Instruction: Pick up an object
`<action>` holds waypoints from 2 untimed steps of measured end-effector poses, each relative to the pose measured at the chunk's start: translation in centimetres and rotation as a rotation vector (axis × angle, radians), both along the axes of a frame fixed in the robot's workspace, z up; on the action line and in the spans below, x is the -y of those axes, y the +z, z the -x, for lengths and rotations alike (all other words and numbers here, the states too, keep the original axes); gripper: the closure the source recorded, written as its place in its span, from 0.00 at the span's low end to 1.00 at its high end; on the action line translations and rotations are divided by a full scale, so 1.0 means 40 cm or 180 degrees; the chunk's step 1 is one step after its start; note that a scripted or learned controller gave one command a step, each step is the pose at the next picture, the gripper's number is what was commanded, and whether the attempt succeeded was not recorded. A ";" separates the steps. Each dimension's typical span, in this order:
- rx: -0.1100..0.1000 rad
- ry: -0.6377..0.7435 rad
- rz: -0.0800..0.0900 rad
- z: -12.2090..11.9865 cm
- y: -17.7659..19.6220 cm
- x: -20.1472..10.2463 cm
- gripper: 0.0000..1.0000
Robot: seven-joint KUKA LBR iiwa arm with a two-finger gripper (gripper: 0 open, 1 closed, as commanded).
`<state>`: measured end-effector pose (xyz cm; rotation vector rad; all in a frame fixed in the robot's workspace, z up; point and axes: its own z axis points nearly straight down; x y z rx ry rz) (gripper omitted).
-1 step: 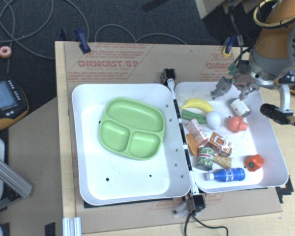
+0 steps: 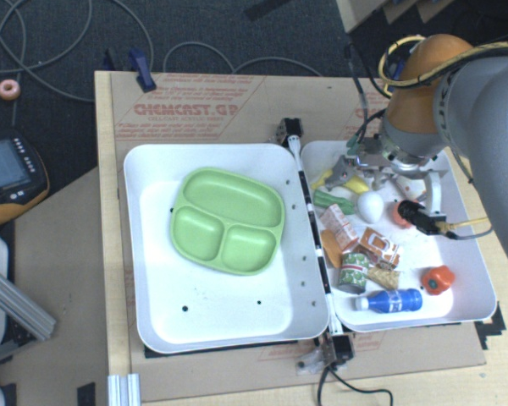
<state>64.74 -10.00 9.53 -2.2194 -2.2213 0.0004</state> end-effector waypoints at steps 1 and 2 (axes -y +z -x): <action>-0.0018 0.0004 0.0000 0.002 0.023 0.001 1.00; 0.0003 0.0001 -0.0001 0.134 0.225 -0.080 1.00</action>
